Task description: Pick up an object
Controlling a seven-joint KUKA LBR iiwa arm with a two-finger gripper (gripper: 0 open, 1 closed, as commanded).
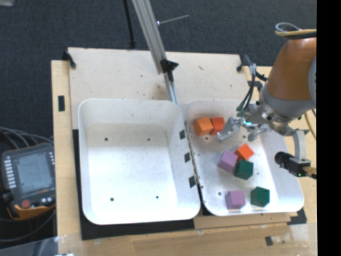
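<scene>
Likely target: orange block pair (209,125) near the right bin's (287,204) far-left corner. Gripper (228,131) sits just beside it, nothing visibly held; jaw state: cannot tell. Risk: the touching blocks get shoved against the wall, or grabbed off-centre.

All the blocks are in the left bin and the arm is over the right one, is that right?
No. The camera view shows the blocks in the right bin, not the left bin. The arm is over the right one, as you said.
</scene>
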